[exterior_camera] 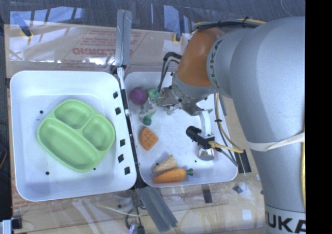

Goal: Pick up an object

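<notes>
Camera view, looking down: arm reaches from the right into the right bin (228, 173), its tool (155, 102) low at the bin's far left corner, just beside a purple ball (138, 95) and a green piece (147, 120); whether it is spread or pinching, cannot tell. Likely lowered there to try for the ball. Waffle (148, 138), bread slice (165, 164) and carrot (170, 176) lie nearer the front wall. Left bin (21, 176) holds a green divided plate (75, 134), apart from the work.
</notes>
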